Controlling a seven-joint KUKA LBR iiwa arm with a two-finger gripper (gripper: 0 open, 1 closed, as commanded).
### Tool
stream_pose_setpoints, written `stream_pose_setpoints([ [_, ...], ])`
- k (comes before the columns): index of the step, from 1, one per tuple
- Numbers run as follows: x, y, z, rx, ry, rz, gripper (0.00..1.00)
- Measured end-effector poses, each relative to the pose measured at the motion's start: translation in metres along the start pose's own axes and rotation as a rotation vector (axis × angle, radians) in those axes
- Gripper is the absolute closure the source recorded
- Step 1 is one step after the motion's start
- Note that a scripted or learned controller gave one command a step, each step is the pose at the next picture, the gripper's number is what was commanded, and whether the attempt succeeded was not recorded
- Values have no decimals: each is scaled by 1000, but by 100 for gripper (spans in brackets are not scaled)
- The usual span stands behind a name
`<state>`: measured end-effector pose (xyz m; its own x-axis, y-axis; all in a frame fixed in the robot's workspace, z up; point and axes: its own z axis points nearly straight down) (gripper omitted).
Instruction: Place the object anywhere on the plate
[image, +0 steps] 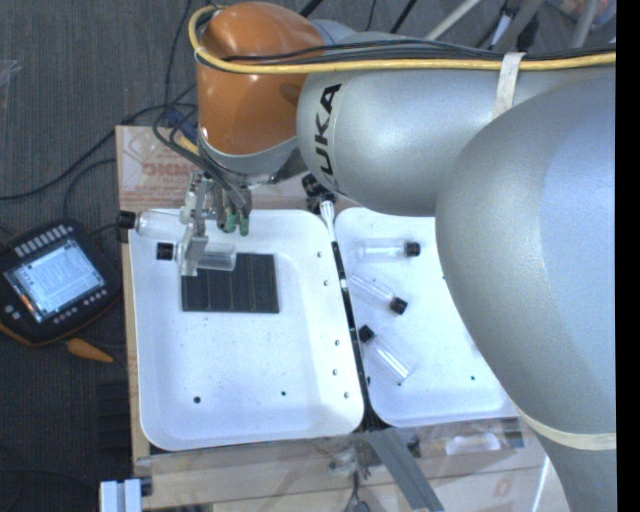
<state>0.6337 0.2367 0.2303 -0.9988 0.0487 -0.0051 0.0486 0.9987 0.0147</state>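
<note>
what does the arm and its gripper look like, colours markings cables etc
The arm is bulky, smooth silver-grey with black KUKA lettering, a glossy orange band above the wrist, and a yellow cable along it. The gripper is small, metallic, with green-tipped parts.

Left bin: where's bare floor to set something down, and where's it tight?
Bare: left bin floor below the dark plate, down to the near rim, and right of the plate toward the divider. Tight: top-left corner, where the gripper, a clear tube and the plate's upper edge crowd together.

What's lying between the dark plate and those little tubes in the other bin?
Camera view: bare white bin floor, then the two bins' raised rims, between the dark rectangular ridged plate and the clear black-capped tubes.
</note>
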Motion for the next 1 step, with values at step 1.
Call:
stream_pose_setpoints([
  [1,0,1,-9,-5,-1,1,100],
])
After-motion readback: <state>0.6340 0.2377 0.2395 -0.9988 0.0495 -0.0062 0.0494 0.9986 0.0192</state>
